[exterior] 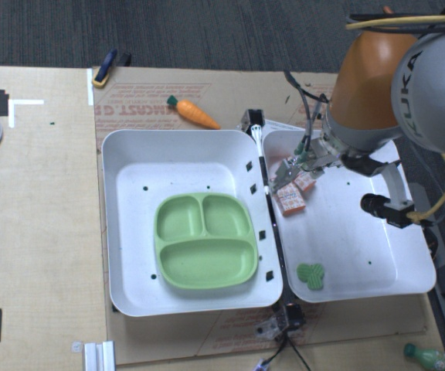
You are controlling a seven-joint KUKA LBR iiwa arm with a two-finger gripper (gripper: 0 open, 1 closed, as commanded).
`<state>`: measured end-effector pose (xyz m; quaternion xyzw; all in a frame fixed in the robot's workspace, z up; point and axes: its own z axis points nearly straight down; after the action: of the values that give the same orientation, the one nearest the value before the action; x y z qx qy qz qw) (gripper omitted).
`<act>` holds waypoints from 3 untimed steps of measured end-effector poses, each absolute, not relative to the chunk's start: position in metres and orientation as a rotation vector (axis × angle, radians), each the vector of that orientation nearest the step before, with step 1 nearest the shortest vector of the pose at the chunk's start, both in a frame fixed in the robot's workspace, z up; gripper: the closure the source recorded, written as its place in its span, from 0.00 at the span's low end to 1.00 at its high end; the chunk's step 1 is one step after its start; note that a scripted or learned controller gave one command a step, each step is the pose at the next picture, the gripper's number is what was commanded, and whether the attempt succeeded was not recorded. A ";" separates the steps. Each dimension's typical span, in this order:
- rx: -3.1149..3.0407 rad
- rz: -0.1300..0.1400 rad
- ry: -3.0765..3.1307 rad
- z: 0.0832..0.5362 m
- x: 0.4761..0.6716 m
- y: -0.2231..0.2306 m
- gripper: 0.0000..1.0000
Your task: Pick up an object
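- The gripper (293, 168) is low in the far left corner of the right bin (377, 273), close against the divider between the two bins.
- Its fingers are over a small red and white packet (291, 198); wires and fittings hide the tips, so I cannot tell how wide the jaws stand or whether they grip anything.
- The packet lies on the bin floor just right of the divider, with little room on its left side and open white floor to its right and near side.
- A small green object (311, 276) lies near the right bin's near wall, well apart from the packet.
- The left bin (130, 207) holds a green divided plate (205, 240), set toward its near right part.
- A toy carrot (194, 112) lies on the cardboard beyond the left bin's far edge.
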<state>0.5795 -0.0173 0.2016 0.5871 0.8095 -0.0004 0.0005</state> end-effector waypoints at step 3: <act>1.844 -0.001 2.542 0.202 0.579 -0.017 0.00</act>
<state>0.5794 -0.0173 0.2016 0.5871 0.8095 -0.0004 0.0005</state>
